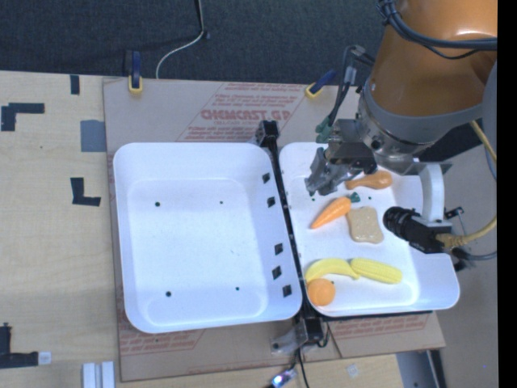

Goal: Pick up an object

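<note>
My gripper (pixel 321 181) hangs over the back left part of the right bin (pixel 440 297), its dark fingers pointing down just above and left of an orange carrot (pixel 332 212). Nothing shows between the fingers. A tan slice of bread (pixel 365 225) lies right of the carrot. An orange, drumstick-like piece (pixel 371 181) sits partly under the wrist. Toward the bin's front lie a yellow banana (pixel 329 268), a yellow corn cob (pixel 376 271) and a small orange fruit (pixel 321 292).
The left bin (pixel 194 233) stands beside the right one, joined by a black divider strip (pixel 279 217). A black cylindrical fitting (pixel 412 226) juts from the arm over the right bin's right side. Both bins rest on a cardboard sheet (pixel 226 111).
</note>
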Robot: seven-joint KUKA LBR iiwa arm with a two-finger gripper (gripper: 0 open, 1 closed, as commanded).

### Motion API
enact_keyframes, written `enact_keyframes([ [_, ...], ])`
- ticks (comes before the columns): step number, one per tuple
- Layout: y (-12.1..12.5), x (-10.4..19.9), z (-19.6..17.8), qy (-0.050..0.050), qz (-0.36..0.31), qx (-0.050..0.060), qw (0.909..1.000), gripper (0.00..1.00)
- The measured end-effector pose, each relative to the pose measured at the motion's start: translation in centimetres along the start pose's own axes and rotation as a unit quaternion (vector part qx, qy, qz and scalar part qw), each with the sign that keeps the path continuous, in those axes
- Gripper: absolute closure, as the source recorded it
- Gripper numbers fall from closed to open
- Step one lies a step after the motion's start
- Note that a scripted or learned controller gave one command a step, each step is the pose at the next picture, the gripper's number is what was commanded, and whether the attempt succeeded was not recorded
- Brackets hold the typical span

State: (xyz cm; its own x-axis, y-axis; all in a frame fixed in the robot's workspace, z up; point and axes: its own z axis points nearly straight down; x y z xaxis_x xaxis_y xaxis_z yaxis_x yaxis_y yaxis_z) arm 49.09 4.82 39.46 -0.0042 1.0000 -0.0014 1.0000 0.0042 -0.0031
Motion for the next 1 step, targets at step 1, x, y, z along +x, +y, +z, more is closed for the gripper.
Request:
enact_keyframes([
  [1, -0.73, 3.39, -10.54, 0.002, -0.001, -0.007, 1.0000, 1.00],
])
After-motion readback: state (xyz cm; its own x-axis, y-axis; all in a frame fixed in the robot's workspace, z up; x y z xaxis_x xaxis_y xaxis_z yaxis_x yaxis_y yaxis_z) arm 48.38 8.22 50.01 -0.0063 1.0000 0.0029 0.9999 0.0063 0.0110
